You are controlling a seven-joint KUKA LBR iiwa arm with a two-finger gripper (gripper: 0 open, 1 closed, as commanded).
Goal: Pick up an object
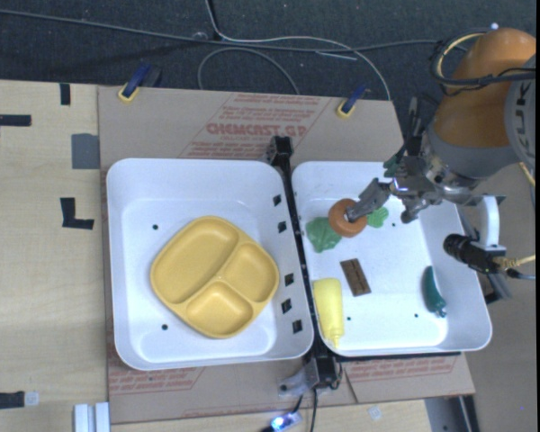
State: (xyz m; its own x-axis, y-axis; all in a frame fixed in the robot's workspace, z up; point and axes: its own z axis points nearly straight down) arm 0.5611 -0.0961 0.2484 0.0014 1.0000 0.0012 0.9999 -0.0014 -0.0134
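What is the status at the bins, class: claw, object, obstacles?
Claw low over right bin, at the orange ring. Ring on bin floor, touching green leafy piece. Brown block, yellow corn nearby.

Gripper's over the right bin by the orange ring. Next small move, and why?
Probably lower straight down. The gripper sits right beside the orange ring, which lies against the green piece, and nothing shows between its fingers. A short descent should bring it around the ring's rim.
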